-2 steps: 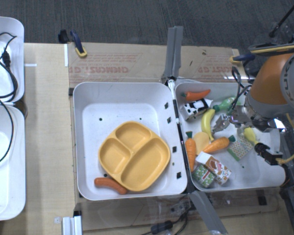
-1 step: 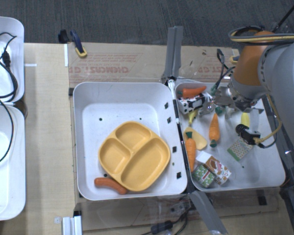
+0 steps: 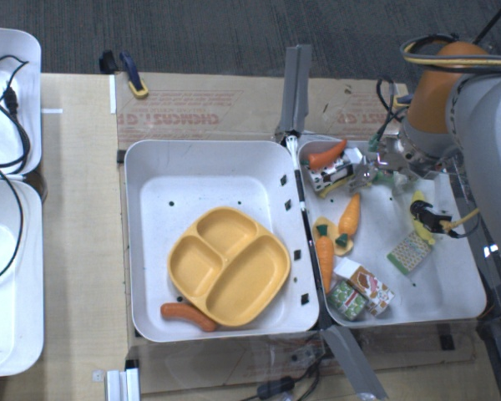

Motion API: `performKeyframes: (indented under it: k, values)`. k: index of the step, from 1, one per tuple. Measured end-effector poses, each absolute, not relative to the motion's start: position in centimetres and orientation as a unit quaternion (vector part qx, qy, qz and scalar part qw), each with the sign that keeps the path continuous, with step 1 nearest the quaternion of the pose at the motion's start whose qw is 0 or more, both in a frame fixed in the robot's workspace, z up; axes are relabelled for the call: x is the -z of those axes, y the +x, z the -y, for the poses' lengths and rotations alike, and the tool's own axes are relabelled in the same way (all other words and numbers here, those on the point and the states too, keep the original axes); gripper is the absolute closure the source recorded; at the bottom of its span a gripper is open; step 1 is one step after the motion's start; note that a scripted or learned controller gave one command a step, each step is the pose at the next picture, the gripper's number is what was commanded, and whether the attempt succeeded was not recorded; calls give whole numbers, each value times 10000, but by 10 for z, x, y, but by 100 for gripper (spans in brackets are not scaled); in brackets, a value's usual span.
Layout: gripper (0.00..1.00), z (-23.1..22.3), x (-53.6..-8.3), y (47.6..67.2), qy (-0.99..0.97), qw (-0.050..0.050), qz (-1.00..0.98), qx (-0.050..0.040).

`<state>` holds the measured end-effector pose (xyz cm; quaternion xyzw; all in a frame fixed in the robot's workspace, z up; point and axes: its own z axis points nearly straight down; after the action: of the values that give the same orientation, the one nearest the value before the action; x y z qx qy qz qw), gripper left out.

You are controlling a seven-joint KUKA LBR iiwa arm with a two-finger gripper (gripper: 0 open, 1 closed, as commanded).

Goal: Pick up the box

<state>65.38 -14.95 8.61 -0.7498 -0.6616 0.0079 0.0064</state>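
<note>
Hand [image 3: 344,176]: bare metal, dull sheen, some black parts. Beneath hand, right bin [image 3: 451,286]: white plastic, smooth, matt, speckled with small dark holes. Below hand, box [image 3: 361,291]: printed cardboard, slightly glossy. Well left of hand, divided plate [image 3: 229,266]: yellow plastic, smooth, soft sheen. Tabletop [image 3: 75,224]: pale wood, matt. Behind hand, flattened cardboard sheet [image 3: 192,107]: brown, rough, red print.

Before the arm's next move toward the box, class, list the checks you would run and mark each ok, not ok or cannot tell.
1. Small printed cardboard box lies in right white bin, near front rim: ok.
2. Box top uncovered: ok.
3. Hand above box: not ok; it is at the bin's back left.
4. Hand free of orange toy carrot: cannot tell.
5. Two more carrots lie just left of box: not ok.
</note>
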Motion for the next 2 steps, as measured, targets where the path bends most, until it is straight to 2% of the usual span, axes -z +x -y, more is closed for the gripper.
performKeyframes:
  k: [1,2]
  values:
    - [0,205,-88,657,-8078,165,5892,-42]
    - [0,187,-90,594,-7883,8,6153,-10]
